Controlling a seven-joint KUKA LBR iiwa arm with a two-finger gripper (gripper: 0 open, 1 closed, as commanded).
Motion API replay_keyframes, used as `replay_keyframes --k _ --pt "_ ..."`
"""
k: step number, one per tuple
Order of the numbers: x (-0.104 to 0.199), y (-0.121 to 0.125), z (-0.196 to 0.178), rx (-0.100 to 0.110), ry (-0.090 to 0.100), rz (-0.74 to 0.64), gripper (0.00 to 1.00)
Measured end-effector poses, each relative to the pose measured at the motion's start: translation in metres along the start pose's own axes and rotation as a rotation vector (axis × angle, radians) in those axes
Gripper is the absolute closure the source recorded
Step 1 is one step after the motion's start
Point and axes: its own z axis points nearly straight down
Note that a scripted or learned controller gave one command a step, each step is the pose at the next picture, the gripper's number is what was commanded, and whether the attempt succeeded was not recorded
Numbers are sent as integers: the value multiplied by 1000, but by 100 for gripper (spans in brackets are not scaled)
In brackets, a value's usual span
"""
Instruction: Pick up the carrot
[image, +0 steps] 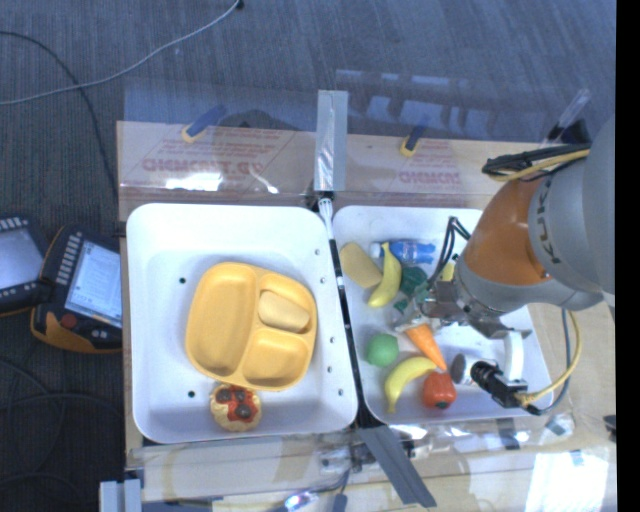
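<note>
A bench (230, 160) with 2 shallow white bins, left bin (160, 300) beside right bin (540, 345).

The arm (545, 235) is running off the picture's right edge and covering the right bin's (540, 395) far right corner. The gripper (432, 300) is lying under the wrist, so its fingers are not showing clearly. A blue item (412, 250) near the bin's far edge is being partly hidden and is too blurred to name. The carrot's (427, 344) upper end is sitting close under the wrist.
</note>
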Motion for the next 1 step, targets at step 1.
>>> replay_keyframes --k 1 --pt "55 67 -82 16 -5 142 100"
